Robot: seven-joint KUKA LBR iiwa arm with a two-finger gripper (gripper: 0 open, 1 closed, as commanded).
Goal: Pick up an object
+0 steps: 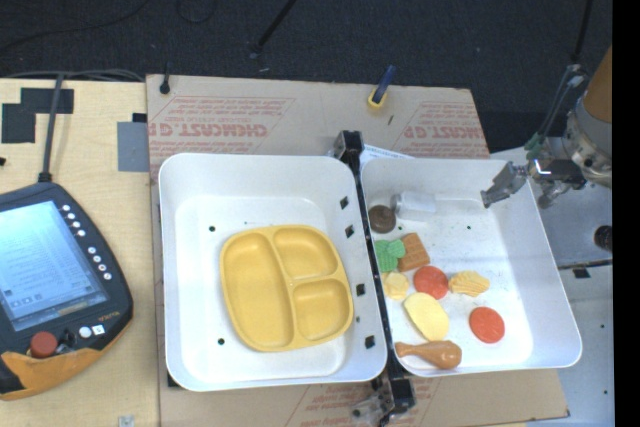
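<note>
Cardboard-covered bench held two bins; low in the right bin (pixel 545 245) lay a light, stiff toy drumstick (pixel 430 352), best pinched mid-shaft, while the gripper (pixel 510 180), state unreadable, hovered at right.

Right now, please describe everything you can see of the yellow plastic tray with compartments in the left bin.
The yellow divided plastic tray looks smooth and slightly glossy, with rounded corners and a raised rim. Ridges split it into three compartments: one long one on the left, and two smaller ones on the right. It lies flat, open side up, turned at a slight angle, on the floor of the left white bin, nearer its right wall. Nothing lies in it.
</note>
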